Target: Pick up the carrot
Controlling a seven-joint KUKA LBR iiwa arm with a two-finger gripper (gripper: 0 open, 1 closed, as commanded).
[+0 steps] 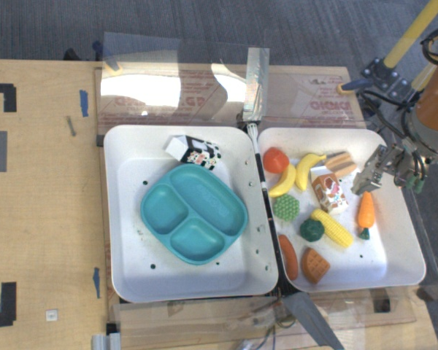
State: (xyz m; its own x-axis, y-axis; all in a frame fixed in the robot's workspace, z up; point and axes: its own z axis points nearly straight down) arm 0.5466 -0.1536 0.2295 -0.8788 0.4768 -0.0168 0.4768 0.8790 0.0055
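The carrot (366,209), orange with a small green top at its near end, lies in the right bin (401,268) close to the bin's right wall, pointing roughly toward the back. My gripper (370,174) hangs just behind and slightly above the carrot's far tip, over the back right of that bin. Nothing shows held in it. The arm, with its orange band (431,104), comes in from the right edge.
Left of the carrot in the right bin are a small carton (329,192), corn (333,227), a tan block (339,162), a banana (295,175), a red ball (275,159), green items and a sausage (288,257). The left bin holds a teal divided plate (194,211).
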